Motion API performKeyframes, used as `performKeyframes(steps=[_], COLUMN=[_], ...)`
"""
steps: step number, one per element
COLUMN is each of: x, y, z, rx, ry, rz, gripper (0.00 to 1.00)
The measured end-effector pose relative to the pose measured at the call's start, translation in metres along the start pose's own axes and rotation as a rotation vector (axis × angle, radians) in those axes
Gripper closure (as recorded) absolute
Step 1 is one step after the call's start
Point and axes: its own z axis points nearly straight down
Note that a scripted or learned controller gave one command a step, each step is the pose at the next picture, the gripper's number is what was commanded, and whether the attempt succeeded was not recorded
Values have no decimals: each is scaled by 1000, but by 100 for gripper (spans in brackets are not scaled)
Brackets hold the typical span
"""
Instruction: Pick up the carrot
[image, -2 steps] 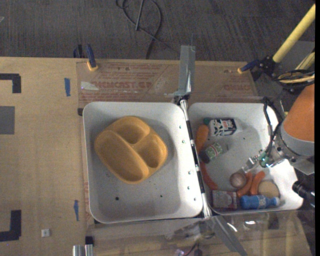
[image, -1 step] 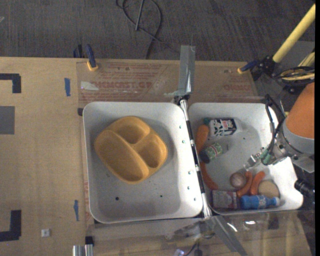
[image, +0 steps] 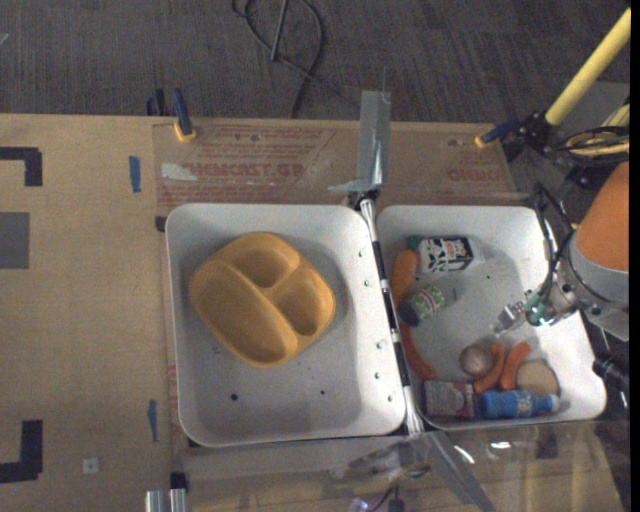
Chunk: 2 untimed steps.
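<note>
Likely stiff, light and smooth, the carrot (image: 403, 275) suits a grip across its middle; whether the end effector (image: 512, 316) is parted cannot be told.

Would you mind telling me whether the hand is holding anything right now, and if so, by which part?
Nothing is held. The hand hovers over bare floor of the right bin, apart from the carrot lying by the bin's left wall.
</note>
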Motion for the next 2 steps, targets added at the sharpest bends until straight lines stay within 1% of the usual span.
performKeyframes(steps=[1,2], x=[-1,-91], y=[1,-15], z=[-10,10], rx=[-4,5], ry=[-2,-1], rz=[0,291], gripper=[100,100])
